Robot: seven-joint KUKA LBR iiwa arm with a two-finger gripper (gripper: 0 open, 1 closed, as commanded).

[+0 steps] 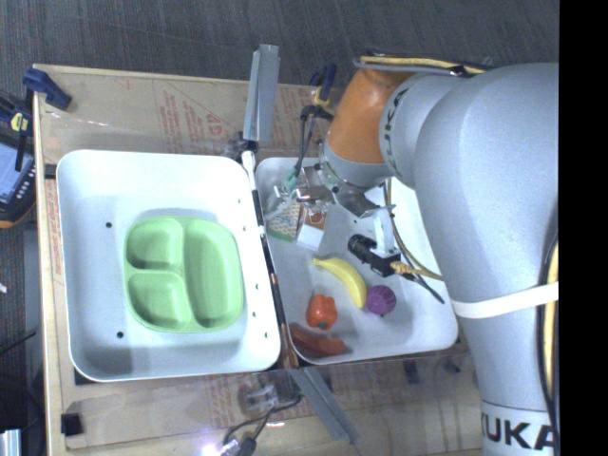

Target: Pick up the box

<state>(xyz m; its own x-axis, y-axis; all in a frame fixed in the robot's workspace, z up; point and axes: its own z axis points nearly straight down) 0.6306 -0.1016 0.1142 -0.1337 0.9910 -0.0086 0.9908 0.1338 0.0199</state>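
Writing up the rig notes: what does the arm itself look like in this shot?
The arm is bulky, rounded, light grey, with an orange band above the wrist. "KUKA" lettering is at the lower right. A pale strap wraps the big link. Dark cables run down by the wrist, and the gripper is dark metal hardware.

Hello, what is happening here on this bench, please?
A grey arm reaches into the right bin, its gripper low over a small box in the far left corner. A banana and other toy food lie nearby. The left bin holds a green tray.
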